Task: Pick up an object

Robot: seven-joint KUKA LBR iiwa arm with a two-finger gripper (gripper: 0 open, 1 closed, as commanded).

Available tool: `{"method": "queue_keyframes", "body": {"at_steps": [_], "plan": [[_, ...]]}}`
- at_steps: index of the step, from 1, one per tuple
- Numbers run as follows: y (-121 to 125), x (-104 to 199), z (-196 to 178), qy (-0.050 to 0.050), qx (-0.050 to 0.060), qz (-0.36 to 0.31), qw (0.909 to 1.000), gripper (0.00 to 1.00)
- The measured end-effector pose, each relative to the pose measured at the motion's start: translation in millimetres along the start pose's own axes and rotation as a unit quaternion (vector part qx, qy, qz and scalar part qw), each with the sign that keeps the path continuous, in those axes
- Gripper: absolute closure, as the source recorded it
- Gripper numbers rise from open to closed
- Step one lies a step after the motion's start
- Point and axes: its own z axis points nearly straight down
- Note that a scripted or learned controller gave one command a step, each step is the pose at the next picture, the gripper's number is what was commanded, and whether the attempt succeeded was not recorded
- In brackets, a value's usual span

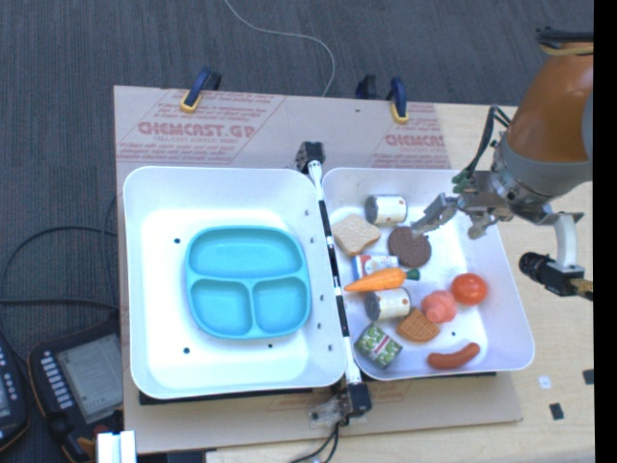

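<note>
Dark grey carpet surrounds a pale wooden bench, which we see from above at a slant, with printed red lettering on its board and blue and yellow clamps along the far edge. On the left of the bench sits a shallow white bin holding a light blue divided tray with three compartments. A thin dark divider runs between this bin and the second white bin just beside it on the right.

We find the toy foods all in the right bin. A slice of bread lies near the divider, with a small white can behind it. A dark brown round patty sits near the middle, and an orange carrot lies in front of it. Another white can rests below the carrot, and a green packet sits at the near edge. Further right come a brown cookie, a pink ball, a red tomato and a reddish sausage.

At the far right, the grey and orange arm reaches in. Its gripper hovers over the bin's back right part, just beside the patty; we cannot tell how its jaws stand.
</note>
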Motion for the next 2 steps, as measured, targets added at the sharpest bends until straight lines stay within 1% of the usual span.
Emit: {"method": "queue_keyframes", "body": {"at_steps": [1,2], "plan": [[14,5,144,-0.001,-0.007,0.001,1.0000,0.00],[15,7,134,0.000,-0.007,0.000,1.0000,1.00]]}}
